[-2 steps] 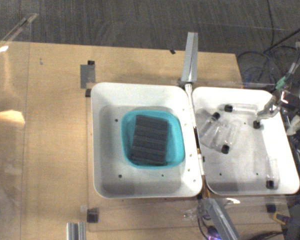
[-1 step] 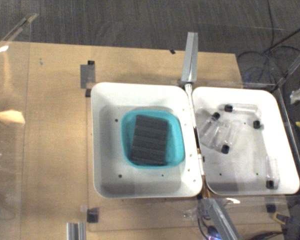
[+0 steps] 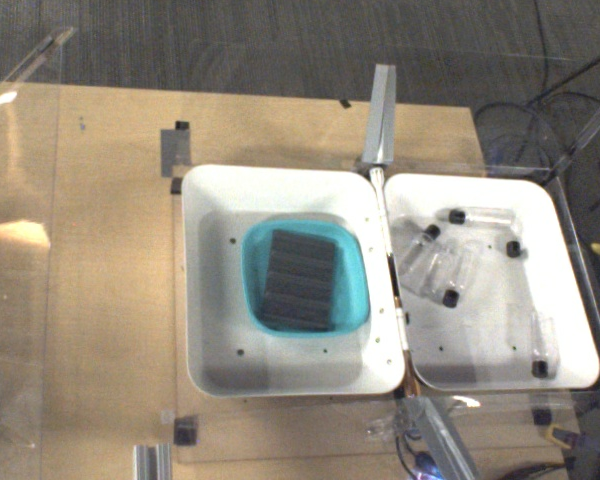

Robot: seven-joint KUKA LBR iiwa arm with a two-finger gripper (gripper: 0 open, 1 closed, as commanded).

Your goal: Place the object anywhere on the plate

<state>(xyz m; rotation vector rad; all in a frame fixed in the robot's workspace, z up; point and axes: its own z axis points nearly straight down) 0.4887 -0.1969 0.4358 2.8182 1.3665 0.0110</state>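
**Vials wait in the right bin; the plate sits in the left**

Camera view: two white bins stand side by side on the desk [image 3: 100, 298]. The left bin [image 3: 210, 358] holds a teal plate [image 3: 352, 298] with a dark ribbed block [image 3: 298, 280] lying on it, covering most of its middle. The right bin [image 3: 570, 358] holds several clear vials with black caps: a cluster [image 3: 435, 268] near its left wall, one [image 3: 485, 215] near the top, one [image 3: 542, 343] at the lower right. The hand's state cannot be told from this view.

The object is most likely one of these vials. A good pick, I judge, takes a vial lying apart from the others, gripped across its body, then sets it low on the plate so it does not roll off.
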